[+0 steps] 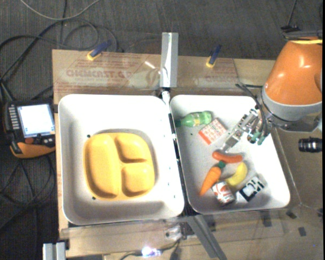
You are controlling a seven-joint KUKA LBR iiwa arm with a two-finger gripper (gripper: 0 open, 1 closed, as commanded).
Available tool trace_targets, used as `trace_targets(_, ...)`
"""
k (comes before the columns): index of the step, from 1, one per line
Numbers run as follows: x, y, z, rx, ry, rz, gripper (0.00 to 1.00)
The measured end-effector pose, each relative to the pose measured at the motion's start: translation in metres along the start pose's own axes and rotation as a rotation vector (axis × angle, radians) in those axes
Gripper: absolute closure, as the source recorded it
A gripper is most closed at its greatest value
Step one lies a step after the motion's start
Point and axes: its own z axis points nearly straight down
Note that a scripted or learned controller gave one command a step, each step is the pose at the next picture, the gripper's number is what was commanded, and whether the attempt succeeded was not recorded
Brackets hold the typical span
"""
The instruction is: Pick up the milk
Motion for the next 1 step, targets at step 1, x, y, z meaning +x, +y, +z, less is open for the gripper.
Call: trace_targets(1, 0.0001, 0.0004, 0.0, -0.001, 0.0, -0.001, 0.0)
